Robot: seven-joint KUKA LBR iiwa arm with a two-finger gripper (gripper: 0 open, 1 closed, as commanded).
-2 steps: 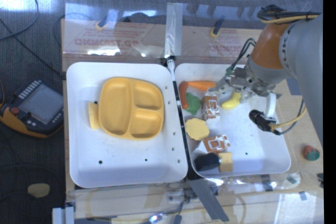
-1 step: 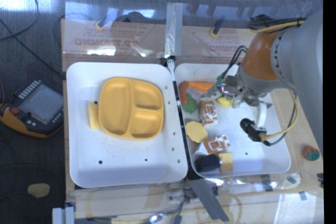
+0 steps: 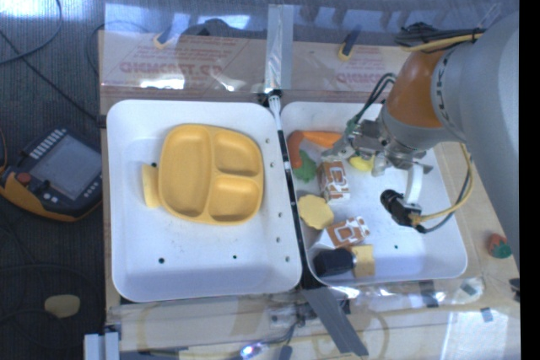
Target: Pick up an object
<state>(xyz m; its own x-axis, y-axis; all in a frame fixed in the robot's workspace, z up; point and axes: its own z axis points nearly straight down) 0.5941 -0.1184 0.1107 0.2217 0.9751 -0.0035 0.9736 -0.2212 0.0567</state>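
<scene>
The toys (image 3: 333,198) lie heaped in the left half of the right bin (image 3: 439,253): an orange piece at the top, a brown-and-white box below it, a yellow chunk, a second patterned box, then a black piece and a tan block by the near wall. The arm (image 3: 439,93) reaches in from the right, wrist bent down over the bin's upper middle. The gripper (image 3: 364,154) sits just beside the heap; its opening cannot be told. The left bin (image 3: 126,265) holds a yellow tray (image 3: 211,173).
</scene>
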